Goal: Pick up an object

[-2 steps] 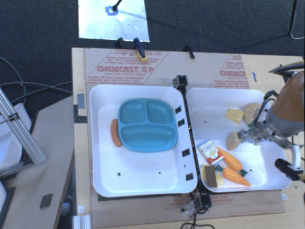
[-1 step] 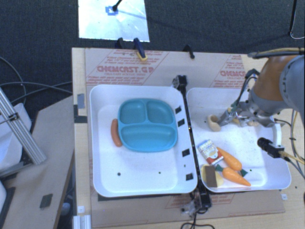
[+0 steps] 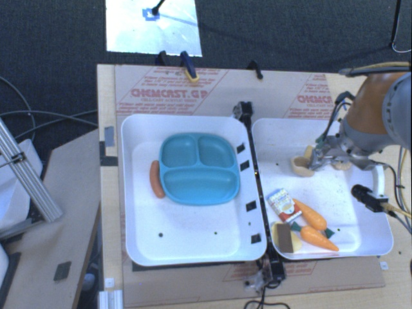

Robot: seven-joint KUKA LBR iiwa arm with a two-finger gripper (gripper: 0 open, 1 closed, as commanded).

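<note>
Camera view: I'm watching the gripper [image 3: 317, 161] hovering at the tan cup's [image 3: 300, 166] three o'clock, right bin [image 3: 373, 240]; jaw state untellable. Cup is looking light, rigid; I'm favouring its rim.

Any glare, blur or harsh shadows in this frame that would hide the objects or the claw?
Camera view: even, soft lighting with faint shadows. The left bin and blue divided plate read sharply, with no blown-out glare. The shiny sheet beyond the bench is bright. The claw near the tan piece is small and cluttered; its fingers are unreadable. The carrots look clear.
</note>
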